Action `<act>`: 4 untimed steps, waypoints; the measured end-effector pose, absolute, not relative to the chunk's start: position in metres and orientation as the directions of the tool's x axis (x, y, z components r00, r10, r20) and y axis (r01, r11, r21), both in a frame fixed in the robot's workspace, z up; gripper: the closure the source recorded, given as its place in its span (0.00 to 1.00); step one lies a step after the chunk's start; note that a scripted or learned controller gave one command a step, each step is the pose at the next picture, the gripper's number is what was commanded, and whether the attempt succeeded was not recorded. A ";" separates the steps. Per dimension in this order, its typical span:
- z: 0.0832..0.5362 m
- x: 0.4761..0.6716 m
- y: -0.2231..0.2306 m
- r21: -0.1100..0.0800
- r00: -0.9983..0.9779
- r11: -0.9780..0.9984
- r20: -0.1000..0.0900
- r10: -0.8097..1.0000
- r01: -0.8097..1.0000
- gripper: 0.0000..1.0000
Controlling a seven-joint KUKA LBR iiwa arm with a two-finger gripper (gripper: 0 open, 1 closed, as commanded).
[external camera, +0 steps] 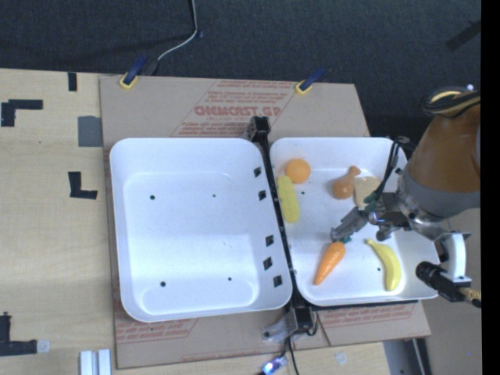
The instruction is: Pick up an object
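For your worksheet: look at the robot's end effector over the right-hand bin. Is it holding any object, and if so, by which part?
Nothing is held. The end effector hangs just above the carrot, with no object between its fingers.

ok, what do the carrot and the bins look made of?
Carrot: likely molded plastic toy, given its uniform orange and smooth, slightly glossy surface. Bins: likely thin formed white plastic, with rounded corners and a smooth matte-to-satin finish. Neither is certain from the look alone.
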State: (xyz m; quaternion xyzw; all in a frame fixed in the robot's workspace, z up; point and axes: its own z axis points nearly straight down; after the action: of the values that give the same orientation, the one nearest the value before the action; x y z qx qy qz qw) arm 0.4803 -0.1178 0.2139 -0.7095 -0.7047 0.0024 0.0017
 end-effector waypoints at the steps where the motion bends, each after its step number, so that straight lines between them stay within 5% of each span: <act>1: 0.227 0.486 -0.137 -0.001 0.001 -0.001 -0.001 1.000 1.000 0.00; 2: 0.242 0.567 -0.171 0.006 -0.002 0.002 -0.004 1.000 1.000 0.00; 3: 0.083 0.674 -0.214 0.013 -0.004 0.005 -0.006 1.000 1.000 0.00; 4: 0.086 0.669 -0.212 0.002 -0.002 0.002 -0.003 1.000 1.000 0.00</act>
State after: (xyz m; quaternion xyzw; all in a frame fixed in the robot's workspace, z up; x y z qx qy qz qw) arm 0.6692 -0.2124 0.0858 -0.7064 -0.7078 0.0002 -0.0016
